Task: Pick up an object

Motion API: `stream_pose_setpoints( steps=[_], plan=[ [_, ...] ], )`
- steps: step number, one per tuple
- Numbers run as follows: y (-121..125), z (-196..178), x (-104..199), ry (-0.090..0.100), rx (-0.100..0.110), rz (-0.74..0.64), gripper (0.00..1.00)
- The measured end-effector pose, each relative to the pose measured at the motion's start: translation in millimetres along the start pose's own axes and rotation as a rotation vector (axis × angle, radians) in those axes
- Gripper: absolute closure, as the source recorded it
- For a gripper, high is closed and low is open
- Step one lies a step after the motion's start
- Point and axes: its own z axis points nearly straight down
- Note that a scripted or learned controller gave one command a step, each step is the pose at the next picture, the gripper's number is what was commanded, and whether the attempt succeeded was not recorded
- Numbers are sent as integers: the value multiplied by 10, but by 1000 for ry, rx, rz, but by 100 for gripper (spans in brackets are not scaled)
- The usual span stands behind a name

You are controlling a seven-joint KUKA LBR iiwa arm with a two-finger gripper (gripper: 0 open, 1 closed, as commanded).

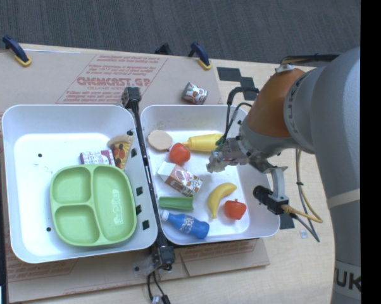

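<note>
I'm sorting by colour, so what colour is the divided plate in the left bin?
Light green. The divided plate shows best in the camera view, looking down from above.

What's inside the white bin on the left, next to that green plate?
The left bin holds a green divided tray. Behind it sit a small purple-and-white packet and an orange snack packet. Anything under the tray is covered, so I cannot tell.

You're looking at a bench (304, 252) topped with a cardboard sheet (64, 75) printed in red. Two white bins sit on it, touching: left bin (7, 189), right bin (260, 223). A small crumpled carton (195, 94) lies on the cardboard just behind the right bin.
</note>
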Motion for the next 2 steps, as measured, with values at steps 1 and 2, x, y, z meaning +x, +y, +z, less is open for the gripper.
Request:
stream_pose_setpoints(
  steps=[1,2],
  plan=[
    [-1,0,0,-1,0,-1,0],
    [-741,216,338,4,-1,8,0]
  ],
)
